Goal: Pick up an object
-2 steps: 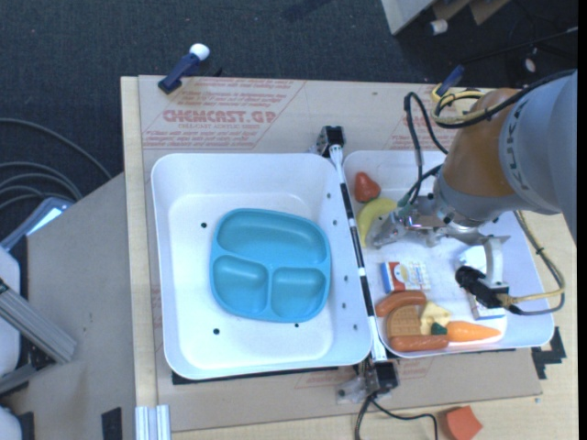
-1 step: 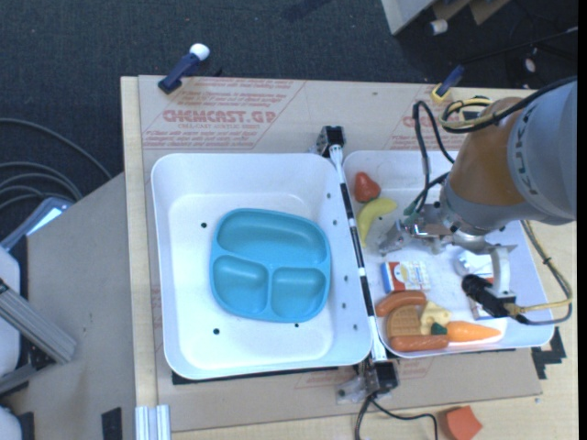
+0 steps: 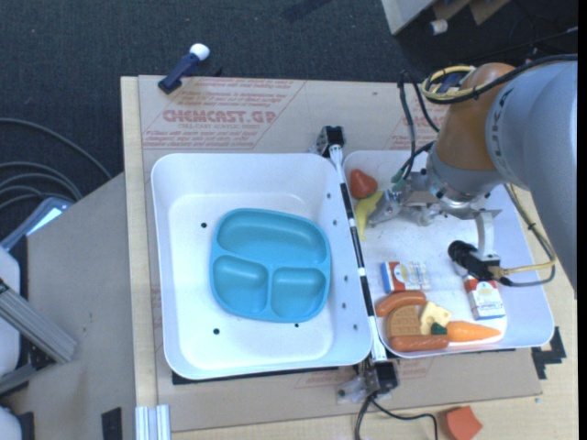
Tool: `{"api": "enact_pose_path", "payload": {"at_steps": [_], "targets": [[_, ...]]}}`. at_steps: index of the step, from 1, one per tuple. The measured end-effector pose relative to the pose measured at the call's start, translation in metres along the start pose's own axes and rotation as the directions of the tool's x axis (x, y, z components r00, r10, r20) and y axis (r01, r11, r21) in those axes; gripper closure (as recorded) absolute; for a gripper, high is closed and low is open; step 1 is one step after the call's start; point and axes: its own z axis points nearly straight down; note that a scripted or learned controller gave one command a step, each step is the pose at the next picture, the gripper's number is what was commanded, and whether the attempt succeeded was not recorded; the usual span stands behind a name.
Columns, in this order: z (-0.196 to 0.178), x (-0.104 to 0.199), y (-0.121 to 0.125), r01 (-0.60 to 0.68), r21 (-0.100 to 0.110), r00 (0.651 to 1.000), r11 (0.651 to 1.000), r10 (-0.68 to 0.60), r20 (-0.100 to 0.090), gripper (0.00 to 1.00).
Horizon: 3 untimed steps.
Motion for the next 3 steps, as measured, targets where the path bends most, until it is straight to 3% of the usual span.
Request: {"api": "enact_pose_path", "payload": {"at_steps": [1,2,3], "targets": [[0.000,-0.003,0.017,0.001,0.000,1.000,1.000,-0.001,0.000,0.00],[-0.010,-0.003,0.017,0.002,-0.001,1.000,1.000,-0.002,0.001,1.00],[-0.010,-0.003,0.017,0.002,-0.001,1.000,1.000,-0.002,0.001,0.00]]}}
